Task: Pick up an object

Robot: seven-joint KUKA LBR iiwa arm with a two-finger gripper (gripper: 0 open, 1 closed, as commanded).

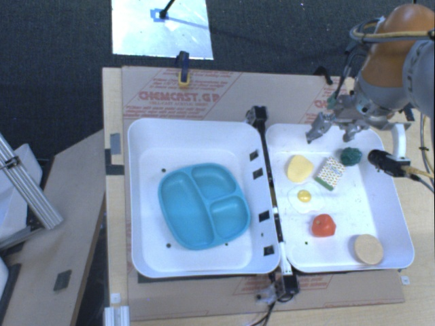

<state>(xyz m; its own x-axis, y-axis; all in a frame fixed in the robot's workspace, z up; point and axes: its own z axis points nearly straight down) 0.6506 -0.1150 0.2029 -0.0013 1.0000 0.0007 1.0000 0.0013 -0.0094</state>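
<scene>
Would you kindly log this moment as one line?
gripper: open, above right bin | holding: nothing | nearest: green toy | tray: left bin

Two bins sit side by side on the bench (115, 202). The left bin (146, 138) holds a divided tray (202, 206) at its middle. In the right bin (394, 229), a sponge (330, 173) lies near the far edge, a fried egg (303, 197) by the inner wall, a disc (368, 248) in the near right corner.

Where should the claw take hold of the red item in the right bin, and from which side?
Probably straight from above, closing across the red item's rounded body; it sits apart from the fried egg and tan disc, leaving room around it.
</scene>
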